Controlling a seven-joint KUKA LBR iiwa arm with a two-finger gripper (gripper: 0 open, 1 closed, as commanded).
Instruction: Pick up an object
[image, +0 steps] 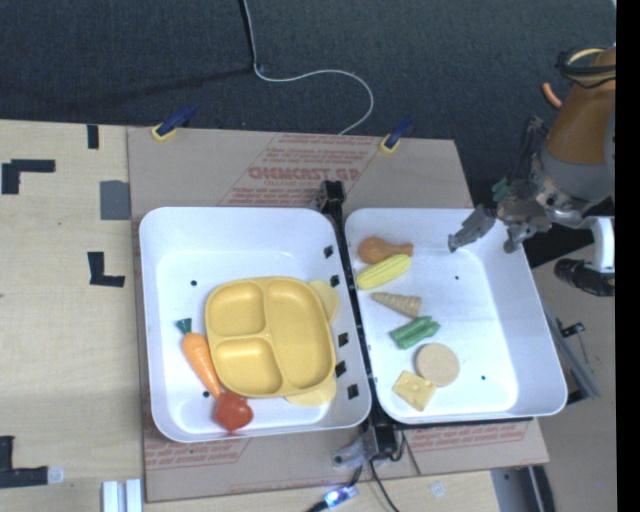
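Observation:
My gripper (488, 240) hangs over the far right corner of the right bin (520, 330), open, with nothing between its fingers (463, 238). Left of it in that bin lie a brown drumstick (383, 248) and a yellow corn cob (385, 270). Nearer the front are a tan cone (397, 302), a green pea pod (413, 331), a round biscuit (437, 363) and a cheese wedge (413, 389). The drumstick is the closest item to the gripper, and a gap of bare bin floor separates them.
The left bin (165, 250) holds a yellow divided plate (270, 335), a carrot (200, 360) and a red fruit (232, 410). A divider wall (345, 290) runs between the bins. The right half of the right bin's floor is bare.

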